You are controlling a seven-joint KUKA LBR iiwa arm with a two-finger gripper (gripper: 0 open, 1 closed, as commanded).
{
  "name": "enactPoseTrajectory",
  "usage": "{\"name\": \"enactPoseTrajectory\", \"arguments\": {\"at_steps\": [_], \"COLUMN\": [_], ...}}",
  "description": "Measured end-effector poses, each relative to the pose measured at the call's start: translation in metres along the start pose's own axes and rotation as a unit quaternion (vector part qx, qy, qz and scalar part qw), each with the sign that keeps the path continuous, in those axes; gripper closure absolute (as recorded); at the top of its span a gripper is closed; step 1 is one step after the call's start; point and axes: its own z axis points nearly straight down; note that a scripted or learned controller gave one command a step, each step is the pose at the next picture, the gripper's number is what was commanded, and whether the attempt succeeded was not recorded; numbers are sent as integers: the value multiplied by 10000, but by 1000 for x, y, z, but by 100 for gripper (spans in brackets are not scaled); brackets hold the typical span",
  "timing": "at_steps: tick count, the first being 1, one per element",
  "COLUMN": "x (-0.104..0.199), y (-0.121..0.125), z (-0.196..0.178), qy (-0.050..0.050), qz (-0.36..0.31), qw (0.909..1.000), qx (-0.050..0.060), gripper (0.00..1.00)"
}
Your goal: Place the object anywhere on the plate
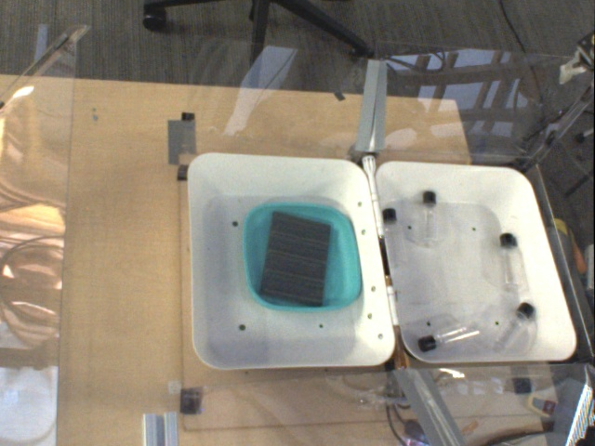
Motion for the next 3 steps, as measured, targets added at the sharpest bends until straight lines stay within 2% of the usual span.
{"name": "enactPoseTrajectory", "arguments": {"at_steps": [1,2,3], "x": [-32,-57,1], "y": [-18,-32,1], "z": [-1,0,0], "qy": [-3,-5,2], "qz": [837,1472,1569], "qw": [9965,9891,9876], "qx": [9,13,9], "gripper": [0,0,0]}}
